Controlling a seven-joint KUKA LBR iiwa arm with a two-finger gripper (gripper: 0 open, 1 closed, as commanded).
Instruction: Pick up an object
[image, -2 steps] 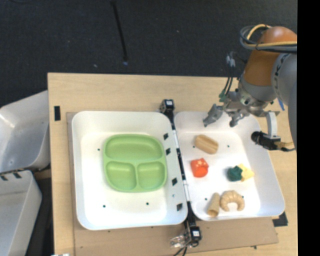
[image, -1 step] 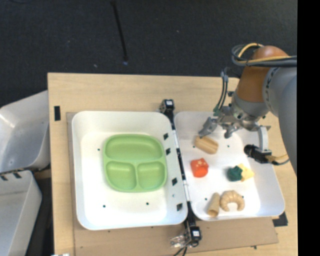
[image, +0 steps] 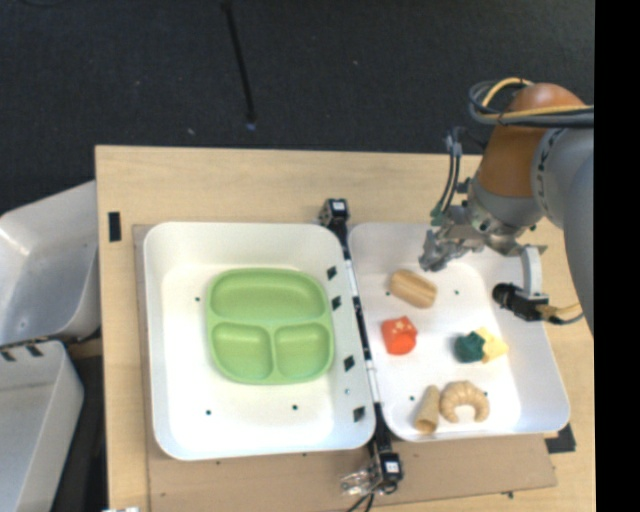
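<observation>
Camera view: my gripper (image: 437, 257) hangs low at the back of the right bin (image: 535, 400), can't tell its opening. Nothing visibly held. Nearest target is the tan cylinder (image: 412, 289), just in front and slightly left. I'd centre over it, straddle its short axis, then descend. Orange piece (image: 399, 335) sits nearby, so keep clear.

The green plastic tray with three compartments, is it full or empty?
Empty: the green plastic three-compartment tray shows bare green in every section.

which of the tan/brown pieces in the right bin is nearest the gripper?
The tan cylinder, lying alone at the top of the right bin, just below-left of the gripper. The croissant and small tan roll lie at the bin's near edge.
</observation>
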